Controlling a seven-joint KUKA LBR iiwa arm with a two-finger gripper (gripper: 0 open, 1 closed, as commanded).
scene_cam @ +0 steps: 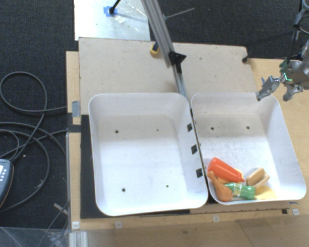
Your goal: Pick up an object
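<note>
toys lay heaped in the near corner of the right bin [286,133] — an orange carrot [225,169], a tan drumstick [220,186], a green piece [242,191] and a bun [257,177], all touching. the left bin [100,138] sat just beside it on the bench [123,66]. the hand [277,88] hovered over the right bin's far right corner, well apart from the heap, its fingers spread with nothing between them. by my reckoning the pick had not begun — reaching, closing and lifting were all left.
</note>
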